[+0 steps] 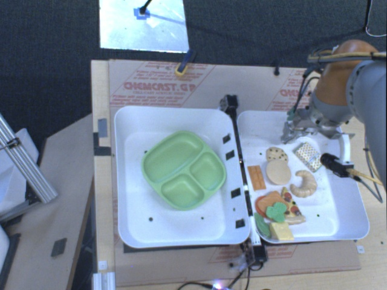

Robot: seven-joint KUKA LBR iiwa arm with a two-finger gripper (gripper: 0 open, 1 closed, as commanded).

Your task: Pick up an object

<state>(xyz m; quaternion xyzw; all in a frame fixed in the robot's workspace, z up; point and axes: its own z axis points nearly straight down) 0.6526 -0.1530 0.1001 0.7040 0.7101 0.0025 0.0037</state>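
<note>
On the bench [151,80], which carries a printed protective sheet, we record two shallow white bins side by side, and we list their contents from the largest item downward. The left bin [130,162] holds a green divided plate [183,170] with three compartments, lying flat near the bin's middle and turned at an angle to the walls. The right bin [351,216] holds a group of small toy food items. The grey arm [357,83] with its orange band enters from the right and hangs over the far right part of that bin, with the gripper [294,128] low over the bin floor near the far wall. We cannot tell how the gripper is set, and we see no item in it. Just beside it, toward the near side, lies a silver patterned packet [308,155], tilted. A croissant [304,183] rests near the packet, and a round tan biscuit [279,173] lies to its left, touching a smaller speckled cookie [277,154]. An orange wafer [257,177] lies close to the dividing wall. A pizza slice [289,207], green leaf pieces [276,212] and a yellow cheese block [281,231] crowd the near corner, touching one another.
</note>
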